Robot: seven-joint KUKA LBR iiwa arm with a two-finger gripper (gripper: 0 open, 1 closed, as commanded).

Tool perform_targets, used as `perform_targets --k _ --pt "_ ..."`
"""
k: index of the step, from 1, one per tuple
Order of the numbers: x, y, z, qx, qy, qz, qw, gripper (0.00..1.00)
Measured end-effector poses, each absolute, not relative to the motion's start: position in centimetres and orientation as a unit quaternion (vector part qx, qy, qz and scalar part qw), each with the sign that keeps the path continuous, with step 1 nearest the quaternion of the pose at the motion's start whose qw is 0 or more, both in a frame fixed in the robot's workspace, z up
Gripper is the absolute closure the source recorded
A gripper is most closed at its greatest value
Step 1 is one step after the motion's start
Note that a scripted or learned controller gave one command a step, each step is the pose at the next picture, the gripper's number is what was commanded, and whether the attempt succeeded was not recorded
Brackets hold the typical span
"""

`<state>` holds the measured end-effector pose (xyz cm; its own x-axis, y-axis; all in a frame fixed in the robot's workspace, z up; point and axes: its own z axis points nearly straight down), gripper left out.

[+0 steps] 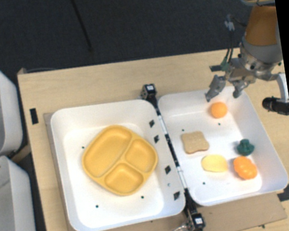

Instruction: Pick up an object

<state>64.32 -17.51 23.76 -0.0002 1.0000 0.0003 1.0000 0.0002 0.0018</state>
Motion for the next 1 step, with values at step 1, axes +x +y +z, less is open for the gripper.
perform_targets --k 1 --pt "64.84 -17.01 19.03 0.706 0.708 -0.0015 0.000 0.00"
